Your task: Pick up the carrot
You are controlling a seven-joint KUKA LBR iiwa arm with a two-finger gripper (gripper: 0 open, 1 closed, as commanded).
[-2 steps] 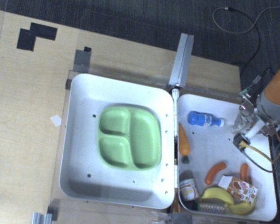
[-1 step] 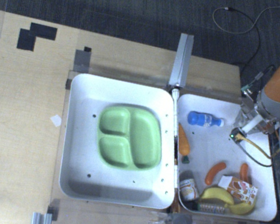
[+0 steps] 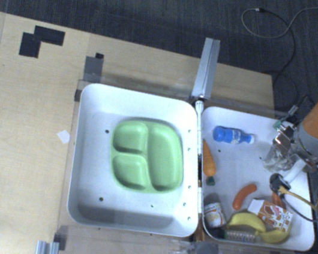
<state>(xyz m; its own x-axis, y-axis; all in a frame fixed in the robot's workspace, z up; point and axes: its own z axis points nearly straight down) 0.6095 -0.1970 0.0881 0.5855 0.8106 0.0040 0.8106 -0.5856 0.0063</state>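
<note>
Camera view puts the slim orange carrot (image 3: 207, 158) along the right white bin's (image 3: 251, 124) left wall, well left of my gripper (image 3: 279, 155), whose fingers' state I cannot tell.

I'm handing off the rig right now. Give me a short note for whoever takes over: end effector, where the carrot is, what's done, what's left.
End effector: over the right white bin's far right side, nothing seen between its fingers.
Orange carrot with green tip: lying along that bin's left wall, apart from the end effector.
Nearby: blue plastic bottle above it, small tin can below.
Done: nothing; carrot not picked.
Left: cross the bin to the carrot, grasp, lift.
</note>
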